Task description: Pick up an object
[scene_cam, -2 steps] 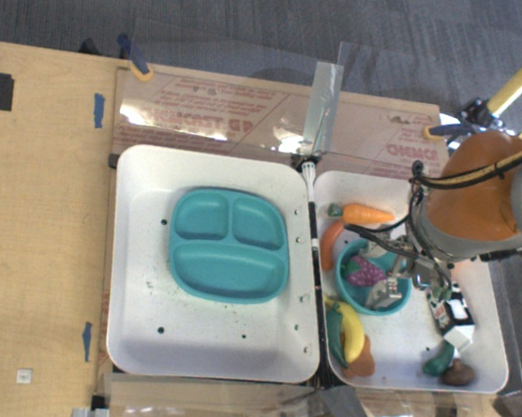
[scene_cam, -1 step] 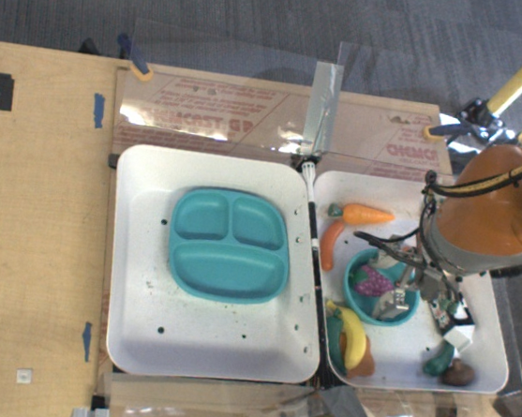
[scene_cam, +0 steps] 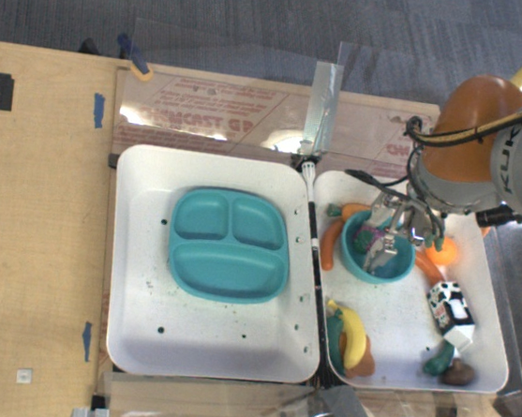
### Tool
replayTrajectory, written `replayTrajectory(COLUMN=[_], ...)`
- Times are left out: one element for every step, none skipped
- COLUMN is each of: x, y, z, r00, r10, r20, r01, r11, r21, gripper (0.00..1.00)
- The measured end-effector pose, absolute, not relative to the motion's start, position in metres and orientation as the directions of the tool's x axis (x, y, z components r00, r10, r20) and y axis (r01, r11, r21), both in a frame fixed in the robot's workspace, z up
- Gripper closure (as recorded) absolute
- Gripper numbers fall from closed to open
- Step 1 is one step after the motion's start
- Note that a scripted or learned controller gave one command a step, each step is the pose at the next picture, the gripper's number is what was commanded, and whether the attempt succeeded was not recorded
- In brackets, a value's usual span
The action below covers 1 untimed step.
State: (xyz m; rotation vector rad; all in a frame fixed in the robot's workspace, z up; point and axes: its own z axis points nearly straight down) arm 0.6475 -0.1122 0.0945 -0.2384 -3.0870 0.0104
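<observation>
Reaching in over the right bin (scene_cam: 406,334) near its far edge, my gripper (scene_cam: 386,245) hung directly above a teal bowl (scene_cam: 371,269), low enough to overlap its rim; whether it was spread or pressed together I could not tell. An orange carrot (scene_cam: 329,244) lay just beside the bowl toward the bin's left edge, a banana (scene_cam: 352,334) sat by the near left corner, and a teal divided plate (scene_cam: 230,244) lay in the middle of the left bin (scene_cam: 133,329)

Teal bowl (scene_cam: 371,271) upright in right bin (scene_cam: 406,334)
</observation>
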Motion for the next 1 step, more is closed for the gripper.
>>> replayTrajectory(x=[0.5963], y=[-0.1272], z=[0.0932], r00=[-0.987], r10=[0.159], r20=[-0.018], r01=[0.159], r11=[0.987], r21=[0.0], gripper=[0.0])
